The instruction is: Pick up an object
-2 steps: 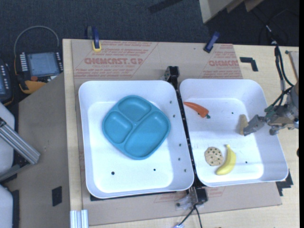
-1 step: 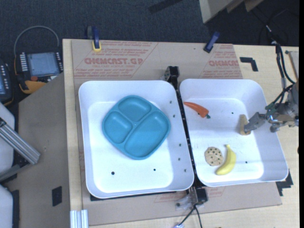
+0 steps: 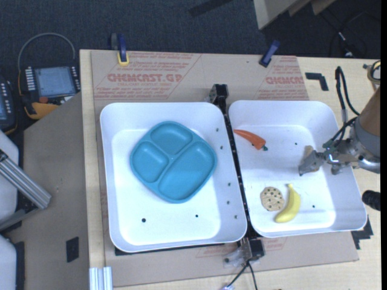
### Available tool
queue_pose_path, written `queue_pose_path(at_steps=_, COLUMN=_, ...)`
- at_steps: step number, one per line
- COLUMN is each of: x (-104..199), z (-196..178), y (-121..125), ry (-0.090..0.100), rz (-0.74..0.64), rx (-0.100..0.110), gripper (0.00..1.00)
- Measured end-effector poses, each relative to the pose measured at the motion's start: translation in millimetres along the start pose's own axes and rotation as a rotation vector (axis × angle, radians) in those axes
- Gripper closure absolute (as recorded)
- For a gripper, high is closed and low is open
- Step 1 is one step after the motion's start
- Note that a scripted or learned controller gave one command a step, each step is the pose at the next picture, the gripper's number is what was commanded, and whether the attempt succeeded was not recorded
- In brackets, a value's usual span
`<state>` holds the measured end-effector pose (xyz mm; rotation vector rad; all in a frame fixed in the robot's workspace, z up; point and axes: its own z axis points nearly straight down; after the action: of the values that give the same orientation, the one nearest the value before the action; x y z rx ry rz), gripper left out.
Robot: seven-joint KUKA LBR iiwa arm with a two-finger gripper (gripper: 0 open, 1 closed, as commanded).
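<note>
Nearest the bench's front edge, in the right-hand shallow white bin (image 3: pixel 314 116), a small yellow banana (image 3: pixel 289 204) lies curved along the bin floor, its stem end pointing up toward the middle of the bin. Just beside it on the left, touching or nearly so, sits a round tan cookie with dark chips (image 3: pixel 271 198). Both lie flat in the front part of that bin.

Across the black divider, the left-hand shallow white bin (image 3: pixel 115 162) holds a blue plastic plate with three compartments (image 3: pixel 174 161), set at a slant near the bin's centre. Nothing sits in its compartments.

A little farther back on the right side, the grey two-finger gripper (image 3: pixel 318 161) hangs over the right bin, reaching in from the right on the grey arm (image 3: pixel 370 128). Its tip points left and slightly down, above and to the right of the banana and apart from it. The fingers appear spread a little, and nothing is visible between them; how wide the gap is I cannot judge for certain from here.

Farther back still, near the divider, an orange carrot-shaped toy with a dark green end (image 3: pixel 251 138) lies slantwise on the floor of the right bin, well apart from the gripper.

Beyond the bins the brown cardboard sheet with red printed lettering (image 3: pixel 181 71) covers the bench.
</note>
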<state>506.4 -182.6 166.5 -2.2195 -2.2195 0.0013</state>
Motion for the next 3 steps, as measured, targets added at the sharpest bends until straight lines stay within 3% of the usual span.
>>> queue_pose_path(at_steps=1, x=-0.6, z=63.0, y=2.8, ry=0.002, rz=0.0, rx=0.005, gripper=0.0)
queue_pose_path(at_steps=2, x=0.1, z=83.4, y=2.2, ry=0.001, rz=0.0, rx=0.002, gripper=0.0)
queue_pose_path(at_steps=3, x=-0.3, z=72.2, y=2.8, ry=-0.001, rz=0.001, rx=-0.002, gripper=1.0)
